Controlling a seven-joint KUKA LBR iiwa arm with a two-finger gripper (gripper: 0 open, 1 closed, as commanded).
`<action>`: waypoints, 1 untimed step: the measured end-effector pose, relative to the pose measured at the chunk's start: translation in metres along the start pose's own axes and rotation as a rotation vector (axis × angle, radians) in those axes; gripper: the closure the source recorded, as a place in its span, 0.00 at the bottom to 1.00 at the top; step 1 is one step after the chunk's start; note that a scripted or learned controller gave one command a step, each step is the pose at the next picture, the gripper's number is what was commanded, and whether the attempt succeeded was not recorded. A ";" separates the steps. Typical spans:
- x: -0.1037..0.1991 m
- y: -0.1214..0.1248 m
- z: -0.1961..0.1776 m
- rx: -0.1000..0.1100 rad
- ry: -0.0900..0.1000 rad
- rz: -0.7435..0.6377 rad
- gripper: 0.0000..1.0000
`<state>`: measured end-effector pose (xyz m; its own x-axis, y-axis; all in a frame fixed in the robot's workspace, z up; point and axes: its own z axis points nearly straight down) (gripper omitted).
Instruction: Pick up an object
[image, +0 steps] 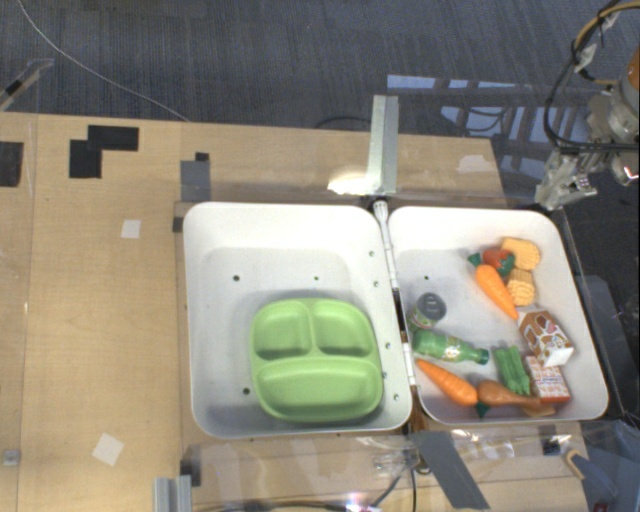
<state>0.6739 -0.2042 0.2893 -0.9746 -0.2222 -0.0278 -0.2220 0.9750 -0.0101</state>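
Grey two-finger gripper (566, 188) parked above right white bin's (455, 222) far corner, grip state impossible to tell. Toy food crowded along that bin's near and right walls, ready for picking: orange plastic carrot (495, 288), green plastic bottle (449, 347).

Toy food lies scattered in the right bin (450, 235): two carrots (495, 290) (447, 381), corn (521, 253), a green bottle (450, 348) and small cartons (544, 337) by its right edge.

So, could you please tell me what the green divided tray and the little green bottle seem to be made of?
The green divided tray looks like moulded plastic with a matte finish: even colour, rounded compartment walls, soft sheen. The little green bottle seems plastic too, glossier, with small bright highlights, though it is too small to be certain.
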 end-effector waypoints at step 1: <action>-0.003 0.000 -0.015 0.004 -0.013 0.000 1.00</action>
<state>0.6762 -0.2034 0.3041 -0.9742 -0.2219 -0.0406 -0.2215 0.9751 -0.0143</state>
